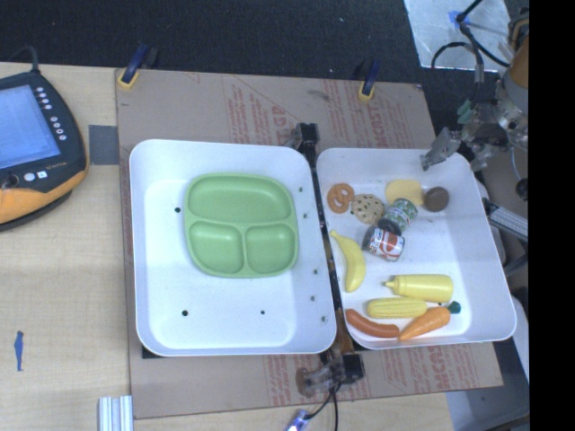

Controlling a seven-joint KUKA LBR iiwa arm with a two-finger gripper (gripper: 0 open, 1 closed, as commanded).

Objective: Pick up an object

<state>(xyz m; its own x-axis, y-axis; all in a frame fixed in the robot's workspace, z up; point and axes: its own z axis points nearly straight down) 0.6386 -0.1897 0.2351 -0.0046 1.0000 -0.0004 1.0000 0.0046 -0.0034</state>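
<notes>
Camera view shows a glossy cylindrical can (387, 233) lying tilted mid right bin (467, 268), between a curved banana (349, 260) and round cookie (367, 207). Gripper (442, 151) hovers over the bin's top rim, grasping nothing.

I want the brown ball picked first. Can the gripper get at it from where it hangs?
Probably yes. The gripper hangs at the right bin's far edge, and the brown ball lies just below it, uncovered, with only the yellow piece beside it.

An orange-rimmed tablet (31, 146) lies left of the cardboard sheet (269, 106).
</notes>
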